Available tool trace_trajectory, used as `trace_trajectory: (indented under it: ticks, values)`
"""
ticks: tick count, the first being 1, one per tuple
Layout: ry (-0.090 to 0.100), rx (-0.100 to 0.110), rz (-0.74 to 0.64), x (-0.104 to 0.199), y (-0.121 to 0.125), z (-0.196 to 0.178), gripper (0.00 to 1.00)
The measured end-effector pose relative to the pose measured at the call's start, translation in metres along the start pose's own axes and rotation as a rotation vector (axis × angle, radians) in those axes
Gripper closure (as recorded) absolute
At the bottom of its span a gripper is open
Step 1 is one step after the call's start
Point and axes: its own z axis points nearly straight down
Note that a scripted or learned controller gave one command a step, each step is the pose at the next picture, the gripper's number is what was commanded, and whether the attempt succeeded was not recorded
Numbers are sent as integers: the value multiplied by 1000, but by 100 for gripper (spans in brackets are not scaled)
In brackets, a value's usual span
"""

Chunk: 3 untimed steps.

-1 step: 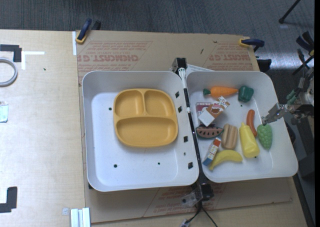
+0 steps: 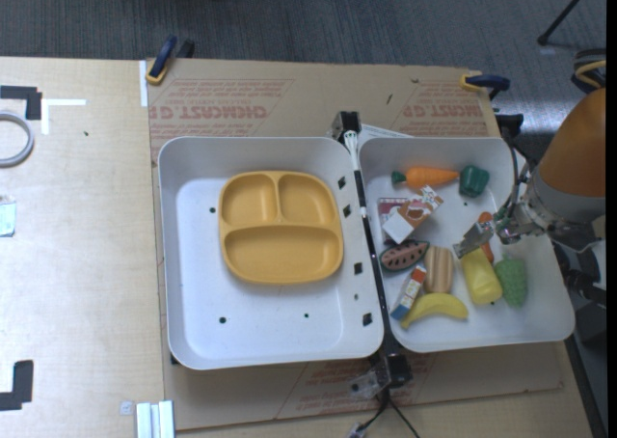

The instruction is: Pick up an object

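The desk (image 2: 77,262) is wide, flat and light brown, with lots of bare room on its left side. A sheet of brown cardboard (image 2: 241,103) lies under two shallow white bins that sit side by side, their inner rims touching.

The left bin (image 2: 193,330) has smooth white walls and plenty of open floor. A round-cornered yellow plate (image 2: 281,227) with three sections rests in its middle.

The right bin (image 2: 540,325) is crowded with small toy foods, so there is little free space in it. The grey arm (image 2: 569,161), with its orange band, reaches in over the bin's right rim.

The tool (image 2: 480,233) is low in the right part of that bin. It is too small and blurry to tell if it is released or clenched.

Just below the tool lie a blocky yellow piece (image 2: 480,280) and a bumpy green piece (image 2: 512,282). A curved yellow banana (image 2: 436,308) lies near the front rim. A tan stick-shaped piece (image 2: 439,268) is to the tool's left. An orange carrot (image 2: 430,177) and a dark green piece (image 2: 472,179) lie near the back rim, well apart from the tool.
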Motion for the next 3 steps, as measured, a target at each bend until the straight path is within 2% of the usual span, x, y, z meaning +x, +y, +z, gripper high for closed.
trace_trajectory:
  ticks: [1, 2, 3]
  values:
    - [-2, -4, 3, -1, 1, -11, 100]
    - [-2, -2, 81, 25, 50, -152, 100]
    - [-2, 0, 266, 42, 65, -321, 100]
